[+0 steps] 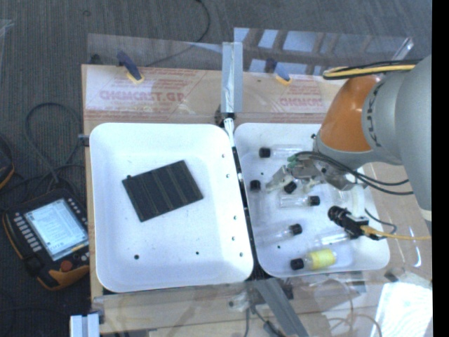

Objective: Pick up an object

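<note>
The right bin [379, 258] holds several small clear vials with black caps, among them one near the back left [264, 152], one by the left wall [255, 185] and one in the middle [295, 229]. A vial with yellow contents [321, 259] lies near the front wall. My gripper [291, 175] is low over the upper middle of this bin, right beside a black-capped vial [290, 187]. The grey arm with its orange band [347, 121] comes in from the right and hides the back right of the bin.
The left bin [112, 251] holds a flat black ribbed mat [163, 189]. A black plug on a yellow cable [344, 217] hangs over the right bin's right side. A handheld controller [49, 234] lies on the floor at left.
</note>
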Robot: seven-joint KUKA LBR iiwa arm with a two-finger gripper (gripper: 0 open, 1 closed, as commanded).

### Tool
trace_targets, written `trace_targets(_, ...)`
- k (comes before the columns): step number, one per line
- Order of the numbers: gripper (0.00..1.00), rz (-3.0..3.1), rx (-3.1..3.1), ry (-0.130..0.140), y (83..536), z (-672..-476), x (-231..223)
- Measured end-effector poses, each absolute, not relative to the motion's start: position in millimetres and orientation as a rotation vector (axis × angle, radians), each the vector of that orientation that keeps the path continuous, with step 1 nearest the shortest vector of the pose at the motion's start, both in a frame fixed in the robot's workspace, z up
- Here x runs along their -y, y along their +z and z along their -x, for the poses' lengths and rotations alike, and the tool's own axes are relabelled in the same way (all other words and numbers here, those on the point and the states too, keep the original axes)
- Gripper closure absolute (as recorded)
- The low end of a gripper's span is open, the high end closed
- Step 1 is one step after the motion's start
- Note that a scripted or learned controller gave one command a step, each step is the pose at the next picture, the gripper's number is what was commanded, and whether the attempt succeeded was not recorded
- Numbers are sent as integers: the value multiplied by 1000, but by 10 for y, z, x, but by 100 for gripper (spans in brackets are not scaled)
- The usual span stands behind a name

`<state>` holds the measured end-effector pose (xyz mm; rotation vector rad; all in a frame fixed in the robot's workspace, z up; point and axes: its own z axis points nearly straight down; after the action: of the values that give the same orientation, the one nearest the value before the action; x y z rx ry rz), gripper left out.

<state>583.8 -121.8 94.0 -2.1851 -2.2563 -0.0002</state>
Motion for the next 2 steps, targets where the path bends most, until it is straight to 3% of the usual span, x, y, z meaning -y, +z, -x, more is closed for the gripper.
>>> trace_targets(1,100,2186,2255,0,1025,-5837,1216)
trace_targets(2,0,2186,2255,0,1025,-5837,1217)
